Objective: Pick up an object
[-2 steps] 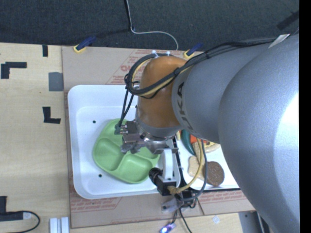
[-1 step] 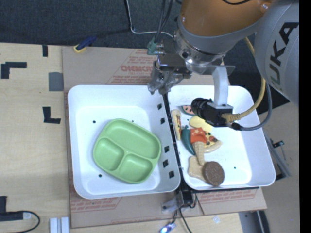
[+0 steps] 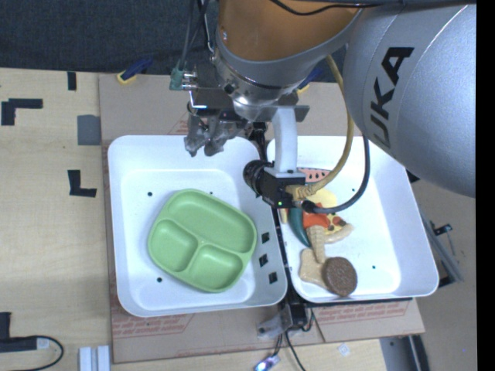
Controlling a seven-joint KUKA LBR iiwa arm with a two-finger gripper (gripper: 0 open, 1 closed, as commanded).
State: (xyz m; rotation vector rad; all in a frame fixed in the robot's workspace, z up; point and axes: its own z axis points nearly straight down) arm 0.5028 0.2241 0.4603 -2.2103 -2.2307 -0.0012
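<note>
A: Looming closest to the lens is the grey KUKA arm with its orange band [image 3: 286, 6], covering the top right and hanging over the far rims of both bins.

B: And the gripper?

A: The two-finger gripper [image 3: 205, 141] hangs over the far edge of the left white bin [image 3: 128, 207], near its back wall. Its dark fingertips point down and sit close together with nothing visible between them; whether they are fully closed I cannot tell.

B: What lies in that bin?

A: A light green plastic divided plate with three compartments [image 3: 203, 239], lying flat near the middle toward the front, well apart from the gripper. Bare white floor shows on its left and behind it, right under the gripper.

B: And the other bin?

A: The right white bin [image 3: 394, 238] holds a cluster against its left wall: a round dark brown cookie-like disc [image 3: 339, 275] at the front, touching a tan flat piece [image 3: 312, 265], and behind these an orange carrot-like item [image 3: 313, 221] and a yellow piece [image 3: 325, 199]. A black cable [image 3: 357, 176] loops from the arm down over this cluster, and a black fitting with a green light [image 3: 271, 184] hangs above the divider between the bins.

B: Any open room?

A: The right half of the right bin is bare floor, though the arm's body overhangs its far corner.
</note>
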